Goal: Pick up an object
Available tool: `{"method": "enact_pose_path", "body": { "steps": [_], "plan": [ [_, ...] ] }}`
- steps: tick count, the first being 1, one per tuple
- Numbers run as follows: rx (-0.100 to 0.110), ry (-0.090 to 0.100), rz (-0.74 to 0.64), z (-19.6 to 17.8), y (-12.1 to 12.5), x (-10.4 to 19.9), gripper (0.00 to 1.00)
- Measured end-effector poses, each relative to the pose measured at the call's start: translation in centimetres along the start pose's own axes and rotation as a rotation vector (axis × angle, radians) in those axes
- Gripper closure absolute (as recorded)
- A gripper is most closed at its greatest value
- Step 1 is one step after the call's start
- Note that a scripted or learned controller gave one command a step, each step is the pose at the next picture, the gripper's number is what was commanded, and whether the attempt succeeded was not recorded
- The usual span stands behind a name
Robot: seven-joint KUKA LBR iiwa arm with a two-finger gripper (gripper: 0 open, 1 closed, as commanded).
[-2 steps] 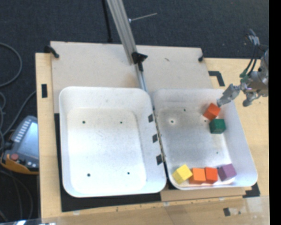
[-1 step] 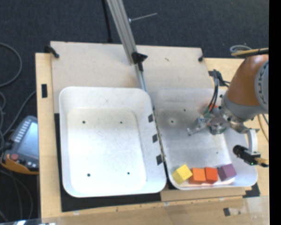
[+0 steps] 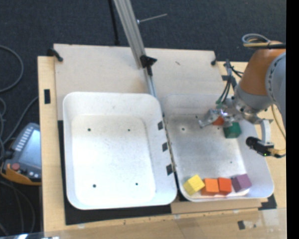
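My gripper (image 3: 220, 119) hangs over the upper right part of the right bin (image 3: 204, 153), below the arm's orange band. A small red object (image 3: 218, 119) shows right at the gripper's tip, and a green block (image 3: 232, 130) sits just below and to the right of it, touching or nearly touching the gripper. The gripper's body hides how these two meet it. Along the bin's front edge lies a row of blocks: yellow (image 3: 194, 184), orange (image 3: 211, 185), red-orange (image 3: 224, 185) and purple (image 3: 240, 182).
The left bin (image 3: 114, 148) stands beside the right one, with a raised divider edge between them. A slanted metal pole (image 3: 134, 34) rises from behind the bins. Cables and a pendant (image 3: 25, 153) lie off the bench at left.
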State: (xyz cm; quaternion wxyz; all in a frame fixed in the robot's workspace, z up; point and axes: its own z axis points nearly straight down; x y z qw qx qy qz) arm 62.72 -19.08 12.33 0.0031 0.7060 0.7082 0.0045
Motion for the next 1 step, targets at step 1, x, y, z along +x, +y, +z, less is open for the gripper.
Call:
{"method": "enact_pose_path", "body": {
  "steps": [1],
  "plan": [
    [0.006, -0.003, 0.004, 0.75, 2.25, 0.61, 0.0]
  ]
}}
